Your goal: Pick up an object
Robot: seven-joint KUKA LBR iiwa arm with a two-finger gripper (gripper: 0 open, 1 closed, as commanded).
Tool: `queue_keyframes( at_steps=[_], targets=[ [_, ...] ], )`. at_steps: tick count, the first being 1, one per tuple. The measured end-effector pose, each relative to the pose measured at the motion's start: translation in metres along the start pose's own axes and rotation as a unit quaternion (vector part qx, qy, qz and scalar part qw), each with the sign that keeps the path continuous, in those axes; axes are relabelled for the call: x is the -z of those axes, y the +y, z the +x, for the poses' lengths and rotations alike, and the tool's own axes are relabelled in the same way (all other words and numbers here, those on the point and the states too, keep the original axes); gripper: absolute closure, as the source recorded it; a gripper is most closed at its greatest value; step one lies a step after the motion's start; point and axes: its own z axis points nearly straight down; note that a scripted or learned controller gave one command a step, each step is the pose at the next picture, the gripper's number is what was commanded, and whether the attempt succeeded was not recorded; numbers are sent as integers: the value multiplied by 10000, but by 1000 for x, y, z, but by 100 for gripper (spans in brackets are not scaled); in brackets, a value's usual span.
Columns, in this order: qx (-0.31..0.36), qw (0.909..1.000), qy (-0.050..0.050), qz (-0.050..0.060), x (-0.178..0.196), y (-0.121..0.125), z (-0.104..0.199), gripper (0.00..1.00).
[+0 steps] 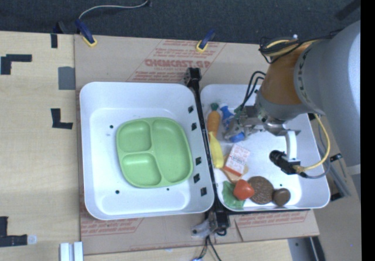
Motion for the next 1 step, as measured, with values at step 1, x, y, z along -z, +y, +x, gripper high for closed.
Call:
queue_keyframes(
  at_steps=[1],
  targets=[
    [8,10000,18,16,89,10,69,100]
  ],
)
